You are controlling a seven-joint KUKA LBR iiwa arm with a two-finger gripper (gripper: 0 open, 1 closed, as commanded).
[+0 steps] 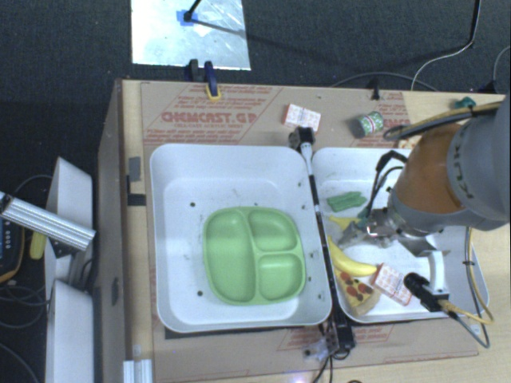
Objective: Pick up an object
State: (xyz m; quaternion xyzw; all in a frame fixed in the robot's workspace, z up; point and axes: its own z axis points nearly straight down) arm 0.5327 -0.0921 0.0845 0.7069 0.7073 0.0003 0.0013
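Camera view. We take the black divider [313,206] between the two bins as our landmark.

Left of the divider sits the left bin [180,182], and in it a green compartment plate [254,254], lying flat toward the bin's near side. We judge it stays out of this attempt, since the arm is working across the divider.

Right of the divider is the right bin [339,162], holding the loose items. A banana [352,262] lies just beside the divider, curving toward the near edge. Nearer the front edge than the banana is a slice of toy pizza [358,292], touching or almost touching it. A small red-and-white packet [390,282] lies right of the pizza. A flat green piece [346,201] lies further back, also close to the divider. We read this crowding near the divider as chance scatter, not arrangement. Any of these could serve as the object to pick; the banana is nearest the hand.

The grey arm [479,170] reaches over the right bin from the far side of it, its orange band [427,170] above the wrist. The hand [369,228] points down and toward the divider, low over the bin, just above the banana's far end. We cannot tell how far it is open, and we see nothing held in it.

Behind the bins, on the tabletop [239,110], lie a small card [302,117] and a roll of tape [370,124].
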